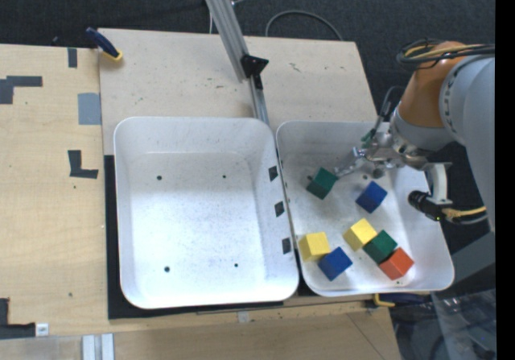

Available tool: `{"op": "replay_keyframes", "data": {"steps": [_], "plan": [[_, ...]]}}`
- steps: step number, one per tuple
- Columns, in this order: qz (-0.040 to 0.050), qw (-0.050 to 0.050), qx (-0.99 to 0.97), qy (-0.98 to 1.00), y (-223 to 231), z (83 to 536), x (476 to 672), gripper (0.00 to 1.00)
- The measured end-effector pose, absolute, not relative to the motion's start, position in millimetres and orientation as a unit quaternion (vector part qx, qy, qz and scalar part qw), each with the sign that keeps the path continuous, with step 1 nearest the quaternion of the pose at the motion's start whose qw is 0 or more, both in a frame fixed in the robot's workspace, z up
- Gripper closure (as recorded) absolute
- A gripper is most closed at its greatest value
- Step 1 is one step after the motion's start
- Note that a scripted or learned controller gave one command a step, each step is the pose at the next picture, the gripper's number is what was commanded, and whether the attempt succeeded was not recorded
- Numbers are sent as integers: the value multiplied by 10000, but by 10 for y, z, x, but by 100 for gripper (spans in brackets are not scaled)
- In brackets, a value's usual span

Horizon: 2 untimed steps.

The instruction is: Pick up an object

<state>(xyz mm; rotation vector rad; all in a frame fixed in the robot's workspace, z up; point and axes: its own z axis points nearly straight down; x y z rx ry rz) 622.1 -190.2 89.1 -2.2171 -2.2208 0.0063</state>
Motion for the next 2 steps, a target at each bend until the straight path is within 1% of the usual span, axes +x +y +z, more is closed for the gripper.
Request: {"op": "replay_keyframes", "data": {"steps": [1, 2], "plan": [[5, 8, -7060, -7082, -1894, 1016, 6235, 100], [-11, -17, -7068, -7074, -1926, 1543, 6193, 100]]}}
